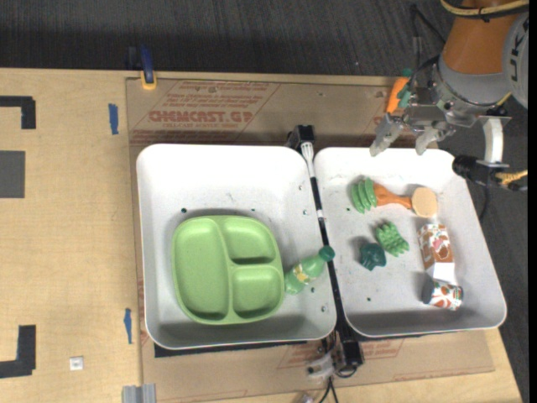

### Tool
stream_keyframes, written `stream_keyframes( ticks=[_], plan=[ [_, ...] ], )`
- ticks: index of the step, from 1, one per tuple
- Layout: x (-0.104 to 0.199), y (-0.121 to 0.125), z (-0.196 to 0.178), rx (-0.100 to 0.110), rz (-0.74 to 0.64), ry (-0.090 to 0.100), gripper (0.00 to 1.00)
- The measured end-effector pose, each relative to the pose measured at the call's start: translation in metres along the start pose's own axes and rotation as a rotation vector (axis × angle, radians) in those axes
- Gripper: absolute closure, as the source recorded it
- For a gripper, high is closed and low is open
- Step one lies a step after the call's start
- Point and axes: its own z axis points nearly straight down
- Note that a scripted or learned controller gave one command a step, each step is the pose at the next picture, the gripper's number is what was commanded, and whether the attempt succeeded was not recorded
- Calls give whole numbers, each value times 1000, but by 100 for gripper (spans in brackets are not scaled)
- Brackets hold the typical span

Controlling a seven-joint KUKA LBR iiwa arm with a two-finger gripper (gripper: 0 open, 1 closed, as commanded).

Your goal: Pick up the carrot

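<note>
The carrot [379, 195] lies in the right bin [482, 225], near its back edge. It has an orange body and a green leafy top pointing left. My gripper [402, 143] hangs above the back rim of that bin, a little behind and to the right of the carrot. Its two fingers are spread apart with nothing between them.
The right bin also holds a tan round piece [424, 201], two small green toys [391, 238] [372, 255] and a printed packet [439, 265]. In the left bin [159, 183] sits a green divided plate [226, 267]. A green bottle [307, 269] rests by the divider.
</note>
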Motion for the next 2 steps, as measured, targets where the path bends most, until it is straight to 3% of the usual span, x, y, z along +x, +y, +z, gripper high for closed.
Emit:
stream_keyframes(
  ticks=[1,2],
  plan=[
    [-27,-56,145,1,-202,0,0],
    [-101,-40,155,-9,-452,-4,0]
  ],
)
